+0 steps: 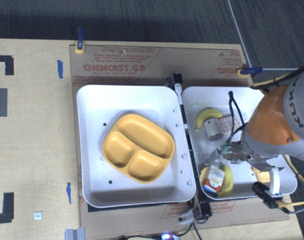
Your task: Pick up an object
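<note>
Banana (208, 117) lies just beyond the end effector (223, 153), apart.

Glossy yellow plastic tray (137, 147), smooth white bins (92, 134), matt wooden bench (32, 149)

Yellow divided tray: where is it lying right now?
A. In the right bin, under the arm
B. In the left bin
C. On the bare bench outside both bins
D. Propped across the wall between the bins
B. The yellow divided tray lies flat on the floor of the left bin, apart from the arm over the right bin.
</note>
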Robot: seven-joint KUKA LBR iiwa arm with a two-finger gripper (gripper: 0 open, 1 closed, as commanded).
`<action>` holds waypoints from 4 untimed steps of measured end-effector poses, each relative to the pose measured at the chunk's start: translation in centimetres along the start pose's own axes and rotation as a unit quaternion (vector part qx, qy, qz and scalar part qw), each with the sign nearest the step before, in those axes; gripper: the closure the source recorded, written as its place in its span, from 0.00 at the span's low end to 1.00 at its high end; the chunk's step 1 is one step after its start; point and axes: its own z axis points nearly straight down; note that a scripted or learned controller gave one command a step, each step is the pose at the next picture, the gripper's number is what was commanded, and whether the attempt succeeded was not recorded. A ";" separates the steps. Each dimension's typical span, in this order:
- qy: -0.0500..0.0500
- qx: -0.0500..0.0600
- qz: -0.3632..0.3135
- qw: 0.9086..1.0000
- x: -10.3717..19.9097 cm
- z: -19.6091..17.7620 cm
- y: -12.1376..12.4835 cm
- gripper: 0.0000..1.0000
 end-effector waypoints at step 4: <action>0.002 0.007 -0.001 1.000 8.9 -8.7 6.8 0.00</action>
